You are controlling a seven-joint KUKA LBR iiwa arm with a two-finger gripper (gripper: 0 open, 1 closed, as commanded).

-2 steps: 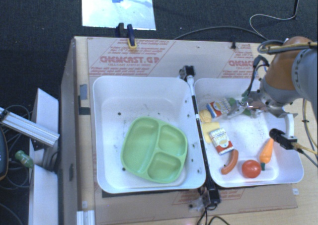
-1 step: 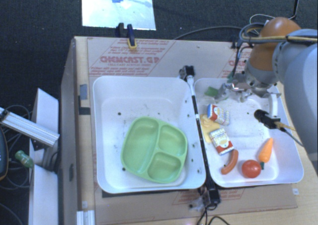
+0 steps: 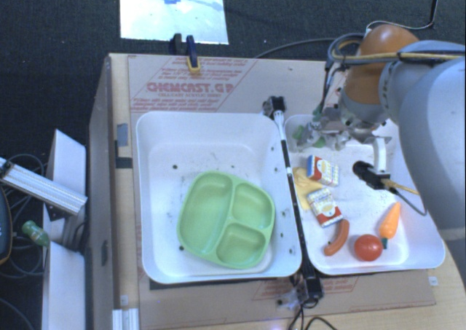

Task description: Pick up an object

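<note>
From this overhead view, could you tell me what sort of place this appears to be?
Probably a robotics lab bench for grasping trials. Two shallow white plastic bins sit side by side on a board, one bearing a light green divided plastic tray, the other plastic toy food such as a red tomato, beneath a grey robot arm.

Left bin (image 3: 156, 175) mid-frame, divided tray (image 3: 227, 218) in its lower half | right bin (image 3: 422, 248) touching it on the right | two cartons (image 3: 321, 170) (image 3: 325, 207) at right bin's centre-left | sausage (image 3: 336, 237), tomato (image 3: 368, 248), carrot (image 3: 389, 221) along its lower edge | gripper (image 3: 329, 134) over its upper left corner
</note>
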